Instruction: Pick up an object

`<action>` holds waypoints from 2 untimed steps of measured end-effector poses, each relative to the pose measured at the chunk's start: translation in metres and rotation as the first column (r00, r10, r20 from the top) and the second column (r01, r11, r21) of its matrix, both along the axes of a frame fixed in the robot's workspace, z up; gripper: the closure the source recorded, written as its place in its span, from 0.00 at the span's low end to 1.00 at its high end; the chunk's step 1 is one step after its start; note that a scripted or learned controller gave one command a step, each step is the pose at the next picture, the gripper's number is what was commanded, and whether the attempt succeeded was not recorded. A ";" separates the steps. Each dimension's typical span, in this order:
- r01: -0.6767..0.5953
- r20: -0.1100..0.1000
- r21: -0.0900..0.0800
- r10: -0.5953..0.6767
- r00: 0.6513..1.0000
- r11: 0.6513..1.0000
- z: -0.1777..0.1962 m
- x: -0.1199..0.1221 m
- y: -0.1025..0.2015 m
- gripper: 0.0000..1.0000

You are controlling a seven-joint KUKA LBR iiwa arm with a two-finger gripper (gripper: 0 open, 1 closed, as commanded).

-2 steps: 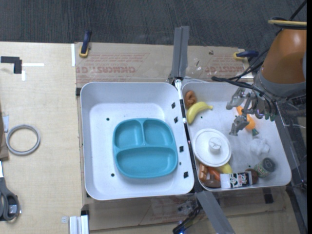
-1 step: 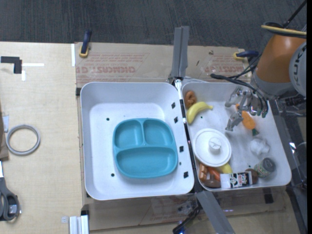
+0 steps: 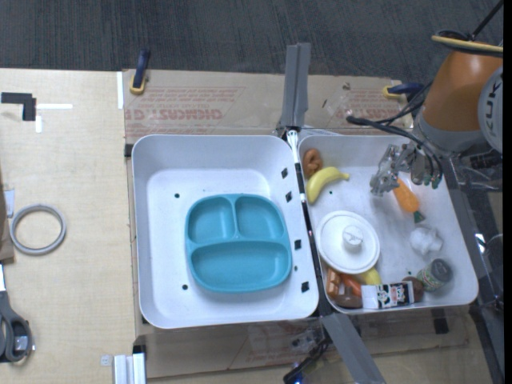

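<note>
Dark carpet runs along the top, and below it a pale wooden bench (image 3: 64, 174) carries a roll of grey tape (image 3: 36, 229) near its left edge, with scissors (image 3: 12, 338) at the lower left corner. A brown cardboard sheet (image 3: 208, 106) lies under the two white bins.

Inside the left bin (image 3: 148, 214) sits a blue divided plate (image 3: 238, 242), flat and roughly centred.

The right bin (image 3: 456, 286) holds the loose objects: a brown doughnut-like piece (image 3: 312, 162) at its upper left corner, a banana (image 3: 324, 181) just beside it, a white round lid (image 3: 349, 241) below those, a small black-and-white carton (image 3: 392, 294) near the front wall, a small jar (image 3: 436, 274) to its right, and a crumpled white item (image 3: 424, 238) above the jar.

An orange carrot-shaped object (image 3: 407, 198) lies tilted in the upper right part of this bin. The gripper (image 3: 386, 180) hangs just beside it, at its upper left end; whether it is clenched or released cannot be told, and no object shows between its tips. The arm (image 3: 464, 94) comes in from the right.
</note>
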State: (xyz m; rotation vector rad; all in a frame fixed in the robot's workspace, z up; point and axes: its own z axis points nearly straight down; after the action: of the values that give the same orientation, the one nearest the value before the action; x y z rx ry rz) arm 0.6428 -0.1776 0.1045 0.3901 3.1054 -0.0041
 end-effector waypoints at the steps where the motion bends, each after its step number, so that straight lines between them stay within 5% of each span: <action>1: 0.063 -0.006 0.004 -0.063 0.998 0.998 0.076 0.002 0.063 1.00; 2: 0.063 -0.007 0.003 -0.063 0.998 0.998 0.076 0.002 0.063 0.00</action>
State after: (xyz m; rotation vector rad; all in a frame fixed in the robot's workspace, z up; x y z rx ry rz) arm 0.6444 -0.1148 0.1806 0.4895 3.0986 -0.0007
